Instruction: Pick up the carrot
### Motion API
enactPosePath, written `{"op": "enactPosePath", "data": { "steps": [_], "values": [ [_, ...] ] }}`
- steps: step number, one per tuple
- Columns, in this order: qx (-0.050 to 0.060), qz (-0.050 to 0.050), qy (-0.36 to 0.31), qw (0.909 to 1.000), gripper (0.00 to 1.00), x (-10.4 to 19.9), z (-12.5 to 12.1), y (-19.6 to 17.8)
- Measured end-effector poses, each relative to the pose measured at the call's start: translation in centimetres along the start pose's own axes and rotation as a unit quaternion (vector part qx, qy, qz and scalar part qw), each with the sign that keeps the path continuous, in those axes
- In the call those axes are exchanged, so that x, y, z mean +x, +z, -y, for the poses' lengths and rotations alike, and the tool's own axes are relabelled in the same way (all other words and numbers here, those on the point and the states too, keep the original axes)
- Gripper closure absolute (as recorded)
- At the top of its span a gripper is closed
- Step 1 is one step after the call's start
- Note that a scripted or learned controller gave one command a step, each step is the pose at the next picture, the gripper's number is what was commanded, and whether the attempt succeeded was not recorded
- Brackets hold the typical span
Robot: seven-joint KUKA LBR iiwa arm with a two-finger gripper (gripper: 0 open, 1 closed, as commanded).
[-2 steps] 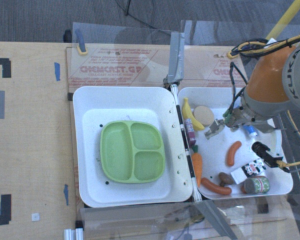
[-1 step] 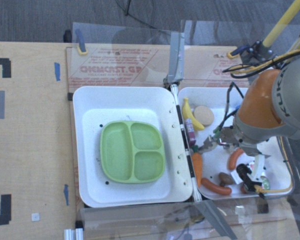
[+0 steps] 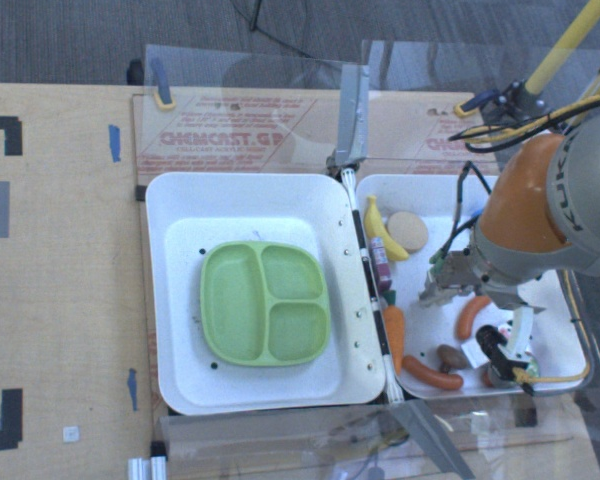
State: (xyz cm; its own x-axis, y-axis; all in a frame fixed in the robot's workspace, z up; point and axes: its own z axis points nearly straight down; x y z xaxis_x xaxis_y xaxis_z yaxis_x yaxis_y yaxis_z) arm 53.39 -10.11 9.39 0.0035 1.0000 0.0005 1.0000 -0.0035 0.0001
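Observation:
The carrot (image 3: 394,334) is orange with a small green top and lies along the left wall of the right bin (image 3: 570,313), pointing toward the front. My gripper (image 3: 443,286) hangs over the middle of that bin, to the right of the carrot and a little behind it, apart from it. The grey and orange wrist above covers the bin's right half.
A banana (image 3: 380,230), a round beige piece (image 3: 408,231) and a purple item (image 3: 380,264) lie behind the carrot. Two red sausages (image 3: 430,373) (image 3: 472,316) and a brown piece (image 3: 448,355) lie near the front. The left bin (image 3: 170,228) holds a green divided plate (image 3: 265,303).

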Motion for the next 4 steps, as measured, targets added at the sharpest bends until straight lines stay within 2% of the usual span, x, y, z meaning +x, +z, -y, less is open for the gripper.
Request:
{"op": "enactPosePath", "data": {
  "steps": [1,2,3,4],
  "values": [
    [0.000,0.000,0.000,1.0000,0.00,0.0,0.0,0.0],
    [0.003,-0.001,0.000,1.0000,1.00,-0.1,0.1,-0.6],
    [0.003,-0.001,0.000,1.0000,0.00,-0.1,0.1,-0.6],
    [-0.004,0.002,-0.162,0.9867,0.00,0.3,0.8,0.7]
  ]
}}
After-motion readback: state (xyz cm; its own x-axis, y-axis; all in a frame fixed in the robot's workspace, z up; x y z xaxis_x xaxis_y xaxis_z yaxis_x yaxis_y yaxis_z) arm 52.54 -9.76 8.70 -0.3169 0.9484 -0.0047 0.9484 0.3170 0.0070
